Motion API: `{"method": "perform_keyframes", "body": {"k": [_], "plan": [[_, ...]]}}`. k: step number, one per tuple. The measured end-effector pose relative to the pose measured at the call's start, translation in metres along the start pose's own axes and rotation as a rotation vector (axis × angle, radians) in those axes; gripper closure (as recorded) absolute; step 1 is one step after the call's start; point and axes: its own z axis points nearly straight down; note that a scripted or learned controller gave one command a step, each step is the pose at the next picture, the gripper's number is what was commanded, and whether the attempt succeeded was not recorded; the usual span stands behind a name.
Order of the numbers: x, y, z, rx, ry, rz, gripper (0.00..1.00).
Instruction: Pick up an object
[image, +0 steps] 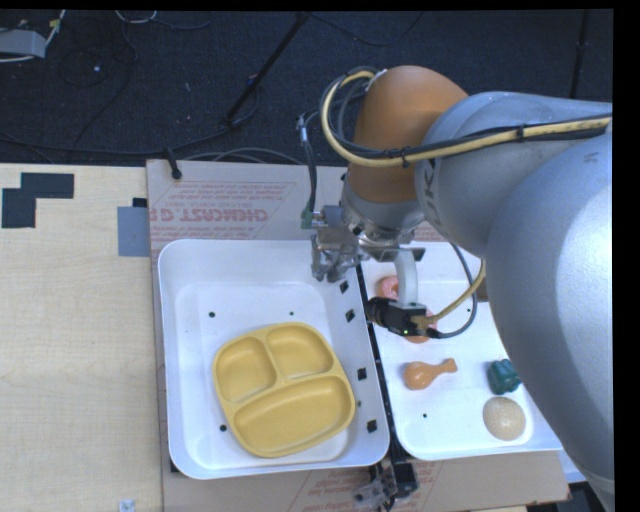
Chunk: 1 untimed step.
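Observation:
My gripper (331, 262) hangs below the orange-banded wrist, over the far end of the wall between the two bins. Nothing shows between its tips. In the left bin (190, 300) lies a yellow divided plate (285, 387), towards the near side. The right bin (455, 440) holds a pink-orange piece (385, 287) just right of the gripper, partly hidden by the wrist hardware. It also holds an orange drumstick-shaped toy (430, 373), a teal object (503, 376) and a cream egg-shaped ball (504, 417).
The arm's large grey body covers the right bin's far and right parts. A small orange bit (416, 337) peeks out below the wrist hardware. Brown cardboard (230, 200) lies under the bins, and a pale wooden benchtop (70, 340) spreads to the left.

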Motion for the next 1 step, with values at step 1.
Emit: {"method": "perform_keyframes", "body": {"k": [1], "plan": [[-0.002, -0.0007, -0.0009, 0.001, -0.002, 0.002, 0.0]]}}
